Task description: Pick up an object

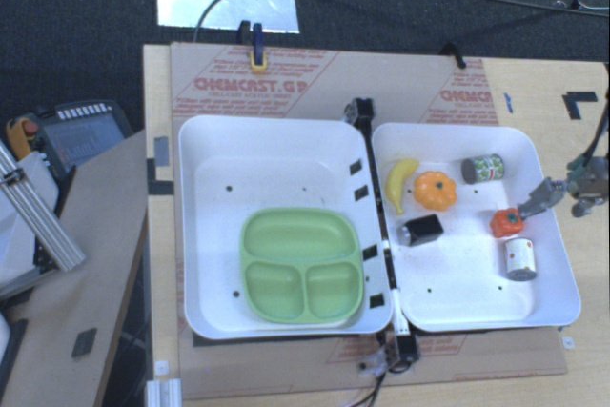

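The right bin (553, 300) holds several small objects. A yellow banana (400, 183) lies next to an orange fruit (435, 191), with a black block (420, 230) just below them. A green-labelled can (483, 169) lies on its side near the far wall. A red tomato-like piece (507, 222) sits above a white can (519, 258). My gripper (537, 201) reaches in over the bin's right wall, its tip just up and to the right of the red piece, close to it. Nothing is visibly held.
The left bin (210, 148) holds a green divided plate (303, 264). A black divider (376, 224) with clips runs between the bins. A teach pendant (81, 136) and an aluminium profile (38, 214) lie off the bench at left.
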You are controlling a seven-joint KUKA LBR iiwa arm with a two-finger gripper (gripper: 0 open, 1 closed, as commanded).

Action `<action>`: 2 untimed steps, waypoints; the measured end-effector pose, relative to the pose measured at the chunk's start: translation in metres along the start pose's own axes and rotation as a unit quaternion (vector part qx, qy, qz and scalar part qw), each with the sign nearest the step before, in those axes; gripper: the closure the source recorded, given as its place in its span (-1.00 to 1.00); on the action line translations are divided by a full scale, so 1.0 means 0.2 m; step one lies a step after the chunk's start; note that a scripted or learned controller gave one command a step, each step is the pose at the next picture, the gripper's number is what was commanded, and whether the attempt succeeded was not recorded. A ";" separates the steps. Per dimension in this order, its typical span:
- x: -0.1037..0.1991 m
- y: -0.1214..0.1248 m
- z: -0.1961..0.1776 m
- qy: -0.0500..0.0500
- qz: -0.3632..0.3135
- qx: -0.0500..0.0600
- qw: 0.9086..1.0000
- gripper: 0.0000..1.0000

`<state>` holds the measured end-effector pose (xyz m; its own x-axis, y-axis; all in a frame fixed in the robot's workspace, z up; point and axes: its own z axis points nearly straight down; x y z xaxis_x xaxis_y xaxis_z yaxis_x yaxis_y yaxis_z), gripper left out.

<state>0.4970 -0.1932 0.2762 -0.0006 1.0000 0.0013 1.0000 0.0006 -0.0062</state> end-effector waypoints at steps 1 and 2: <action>0.00 0.01 -0.02 -0.001 -0.001 -0.004 1.000 -1.00; 0.01 -0.01 0.19 0.000 0.000 -0.003 1.000 -1.00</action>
<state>0.4946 -0.1911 0.2377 -0.0015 1.0000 0.0004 1.0000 0.0015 -0.0008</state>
